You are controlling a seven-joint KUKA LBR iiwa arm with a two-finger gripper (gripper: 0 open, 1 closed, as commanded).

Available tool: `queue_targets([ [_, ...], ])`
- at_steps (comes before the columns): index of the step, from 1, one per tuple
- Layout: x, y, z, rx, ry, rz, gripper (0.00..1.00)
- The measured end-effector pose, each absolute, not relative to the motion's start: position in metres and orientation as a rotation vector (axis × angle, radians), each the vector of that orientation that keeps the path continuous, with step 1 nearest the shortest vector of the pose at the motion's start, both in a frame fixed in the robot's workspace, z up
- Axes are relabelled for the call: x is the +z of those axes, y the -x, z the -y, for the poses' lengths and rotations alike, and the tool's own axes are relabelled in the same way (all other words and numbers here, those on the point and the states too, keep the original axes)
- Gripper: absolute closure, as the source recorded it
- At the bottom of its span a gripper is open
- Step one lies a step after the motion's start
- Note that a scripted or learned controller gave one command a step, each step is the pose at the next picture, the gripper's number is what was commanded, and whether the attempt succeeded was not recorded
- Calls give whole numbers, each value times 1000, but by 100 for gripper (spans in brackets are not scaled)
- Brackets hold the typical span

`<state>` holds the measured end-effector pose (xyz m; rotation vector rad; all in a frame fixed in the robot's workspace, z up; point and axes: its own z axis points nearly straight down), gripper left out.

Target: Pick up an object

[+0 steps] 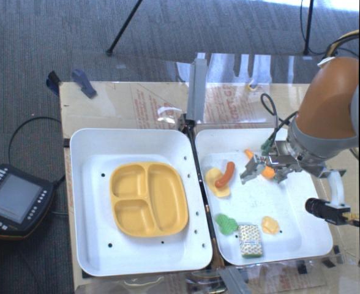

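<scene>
My gripper (266,170) hangs over the upper middle of the right bin (308,241), its grey fingers (248,172) spread apart, so it is open. An orange carrot-like piece (268,172) lies under it, showing between the fingers, with its tip (248,154) poking out to the upper left. I cannot tell whether the fingers touch it. A red sausage (226,174) rests on a yellow piece (217,185) just left of the gripper. Near the bin's front lie a green item (226,224), a patterned box (250,240) and a small yellow-orange piece (270,225).
The left bin (88,225) holds a yellow divided plate (148,199). A grey upright post (197,90) stands behind the seam between the bins. A handheld pendant (15,199) lies on the floor at left. The arm's orange band (330,100) looms over the right bin's far right.
</scene>
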<state>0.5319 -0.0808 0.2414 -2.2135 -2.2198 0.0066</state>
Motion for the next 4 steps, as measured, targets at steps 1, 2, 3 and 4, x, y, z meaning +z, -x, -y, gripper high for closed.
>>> queue_targets([
  [1, 181, -638, 68, 10, 2164, 2266, 0],
  [2, 85, -644, 102, 3, 2156, 2280, 0],
  [3, 93, -645, 102, 2, 2157, 2275, 100],
  [4, 197, -647, 38, -9, 2311, 2132, 100],
])
